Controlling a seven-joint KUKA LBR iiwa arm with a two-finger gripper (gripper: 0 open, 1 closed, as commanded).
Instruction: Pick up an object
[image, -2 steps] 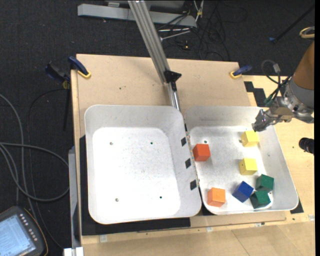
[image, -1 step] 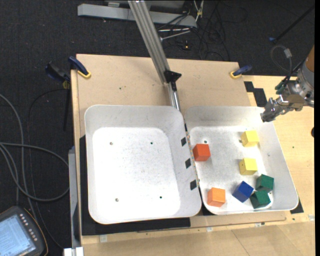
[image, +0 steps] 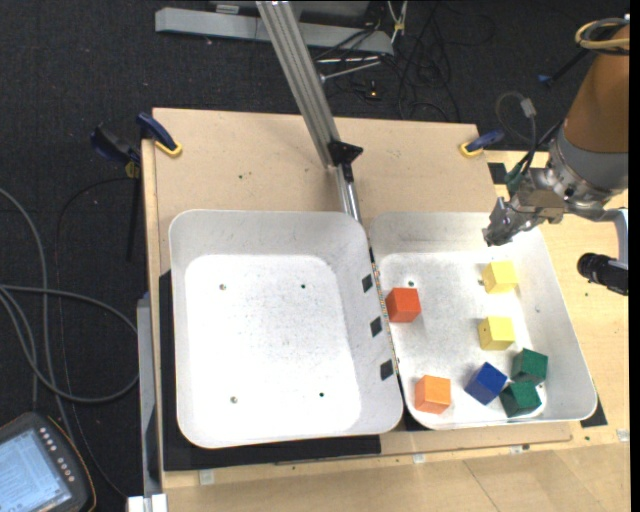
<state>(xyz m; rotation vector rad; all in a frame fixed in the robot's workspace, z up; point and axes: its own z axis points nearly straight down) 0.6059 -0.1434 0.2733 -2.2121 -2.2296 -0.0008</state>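
Several small blocks lie in the right bin (image: 445, 250). A red-orange block (image: 403, 304) sits near the bin's left wall, and an orange one (image: 433, 393) is at the front left. Two yellow blocks (image: 499, 276) (image: 496, 331) lie toward the right side. A blue block (image: 487, 383) and two green blocks (image: 530, 364) (image: 520, 399) cluster at the front right corner. My gripper (image: 497, 234) hangs over the bin's back right part, just above and left of the upper yellow block, with nothing seen between its tips.
The left bin (image: 190, 300) lies beside the right one. A slanted metal pole (image: 305, 80) comes down to the bench between the bins at the back. Clamps (image: 160, 135) (image: 478, 145) grip the bench's back corners. Cables lie on the floor to the left.
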